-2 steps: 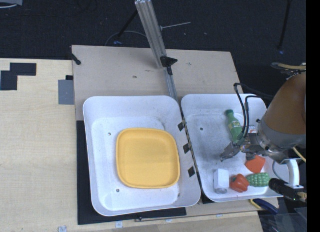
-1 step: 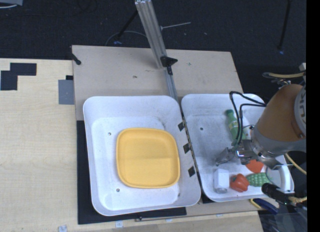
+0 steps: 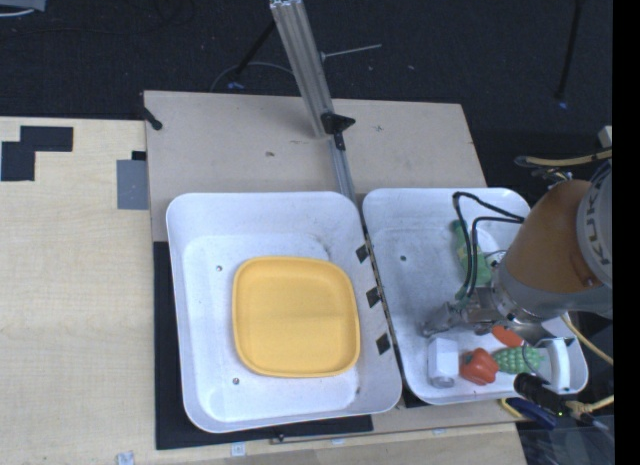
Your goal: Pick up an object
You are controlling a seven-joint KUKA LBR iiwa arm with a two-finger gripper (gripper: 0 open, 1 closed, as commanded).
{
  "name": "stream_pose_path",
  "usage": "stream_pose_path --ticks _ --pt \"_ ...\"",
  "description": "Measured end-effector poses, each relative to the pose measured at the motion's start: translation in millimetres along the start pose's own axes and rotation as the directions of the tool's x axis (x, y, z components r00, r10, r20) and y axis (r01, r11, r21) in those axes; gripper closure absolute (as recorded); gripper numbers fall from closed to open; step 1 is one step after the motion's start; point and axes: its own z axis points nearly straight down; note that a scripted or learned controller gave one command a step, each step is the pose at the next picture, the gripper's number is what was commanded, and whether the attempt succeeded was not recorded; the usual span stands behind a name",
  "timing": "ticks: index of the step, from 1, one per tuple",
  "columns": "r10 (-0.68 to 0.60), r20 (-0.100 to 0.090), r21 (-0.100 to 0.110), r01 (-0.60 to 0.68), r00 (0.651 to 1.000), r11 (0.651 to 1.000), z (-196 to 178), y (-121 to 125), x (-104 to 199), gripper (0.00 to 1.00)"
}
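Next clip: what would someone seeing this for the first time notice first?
The yellow plate lying flat in the middle of the left bin stands out most. Next, the arm's orange band over the right bin, above small red and green items near the front corner.

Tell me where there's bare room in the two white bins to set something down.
Right white bin: bare floor in its far-left part, by the divider. Its near end is crowded with the claw, a red toy and a small white block. Left white bin: just margins around the square yellow plate.

A robotics lab: 2 white bins (image 3: 190, 223) on a bench, aluminium rail (image 3: 305, 53), loose cables on dark floor.
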Motion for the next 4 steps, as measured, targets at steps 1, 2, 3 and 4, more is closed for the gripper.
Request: stream_pose_path --ticks 1,2,3,4 --pt "0.002 0.0 -0.002 -0.002 1.0 1.0 -11 0 -1 1.0" --pt "0.0 0.001 -0.004 0.0 1.0 1.0 -69 6 6 1.0" --pt "0.001 0.001 -0.004 -0.001 1.0 1.0 -125 2 0 1.0" --pt "0.001 0.001 -0.003 -0.001 1.0 1.0 -165 3 -1 1.0"
